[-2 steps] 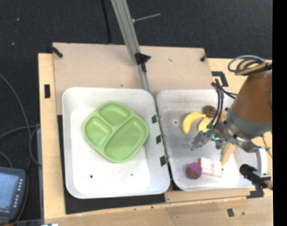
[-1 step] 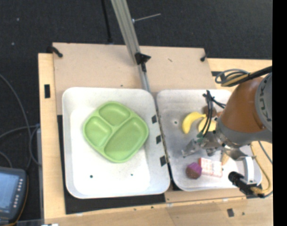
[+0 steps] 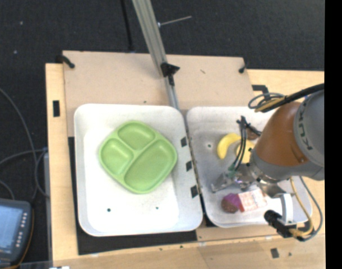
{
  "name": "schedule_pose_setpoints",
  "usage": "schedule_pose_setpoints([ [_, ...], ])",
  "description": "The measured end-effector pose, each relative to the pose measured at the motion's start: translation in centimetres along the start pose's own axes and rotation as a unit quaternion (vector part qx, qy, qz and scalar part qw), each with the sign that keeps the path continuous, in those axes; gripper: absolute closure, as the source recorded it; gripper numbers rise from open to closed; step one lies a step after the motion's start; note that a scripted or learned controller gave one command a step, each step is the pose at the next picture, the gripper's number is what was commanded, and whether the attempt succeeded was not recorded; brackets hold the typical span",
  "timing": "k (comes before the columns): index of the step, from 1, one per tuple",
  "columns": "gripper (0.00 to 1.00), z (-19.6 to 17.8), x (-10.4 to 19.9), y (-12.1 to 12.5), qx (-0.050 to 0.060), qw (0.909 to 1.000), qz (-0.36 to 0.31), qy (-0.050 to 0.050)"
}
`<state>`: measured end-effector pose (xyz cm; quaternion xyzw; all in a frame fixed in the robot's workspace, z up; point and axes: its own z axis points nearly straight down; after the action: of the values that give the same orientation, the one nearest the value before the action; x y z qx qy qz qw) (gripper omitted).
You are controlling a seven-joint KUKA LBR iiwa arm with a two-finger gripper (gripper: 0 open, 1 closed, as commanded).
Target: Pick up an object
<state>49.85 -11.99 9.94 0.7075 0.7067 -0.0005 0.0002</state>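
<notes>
1. The left bin [image 3: 84,167] holds a green divided plate [image 3: 138,157], lying flat near its middle.
2. The right bin [image 3: 202,128] holds a yellow banana [image 3: 227,145] toward its upper middle and a purple object [image 3: 231,203] beside a small pink-and-white packet [image 3: 251,200] near its lower edge.
3. The gripper [image 3: 230,181] hangs low between the banana and the purple object; whether it grips anything cannot be told.
4. The grey arm [image 3: 283,144] with its orange band covers the bin's right side.

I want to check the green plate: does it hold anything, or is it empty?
Empty. The green plate lies flat in the left bin, and all three compartments show only bare green.
</notes>
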Motion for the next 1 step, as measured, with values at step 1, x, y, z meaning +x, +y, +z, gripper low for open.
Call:
schedule_pose_setpoints([
  [1, 1.0, -1.23, -0.09, 0.16, -0.002, 1.0, 0.002, 0.0],
])
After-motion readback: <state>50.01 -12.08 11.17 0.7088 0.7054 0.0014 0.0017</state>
